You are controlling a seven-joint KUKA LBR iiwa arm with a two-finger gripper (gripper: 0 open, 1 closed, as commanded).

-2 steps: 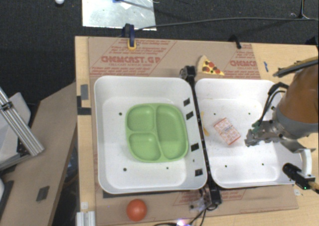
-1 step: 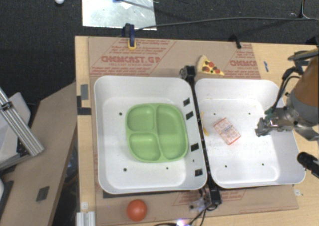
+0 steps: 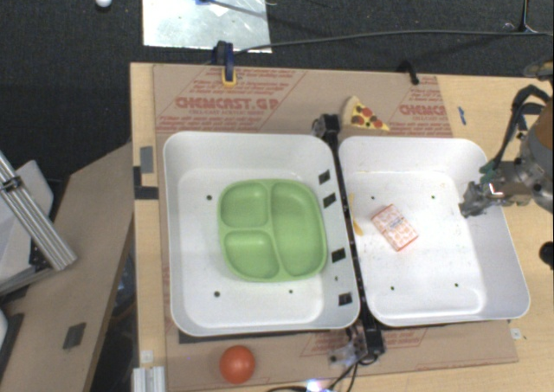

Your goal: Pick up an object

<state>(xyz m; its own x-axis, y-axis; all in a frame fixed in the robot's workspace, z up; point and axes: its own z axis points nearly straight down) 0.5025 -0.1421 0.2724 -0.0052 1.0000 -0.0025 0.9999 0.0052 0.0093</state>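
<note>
White bins side by side, my fingers [image 3: 474, 201] at the right bin's [image 3: 433, 295] far right wall.

Whether my fingers are wide or narrow, I cannot tell. A small pink-and-white packet [image 3: 395, 227] lies tilted on the right bin's floor, well apart from me. A green divided tray [image 3: 271, 229] fills the left bin [image 3: 195, 295]. An orange ball [image 3: 236, 363] rests on the worktop [image 3: 433, 356] below.

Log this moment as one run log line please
arm: gripper over right bin right edge | grasp: nothing seen held | right bin: small pink packet | left bin: green divided plate
</note>
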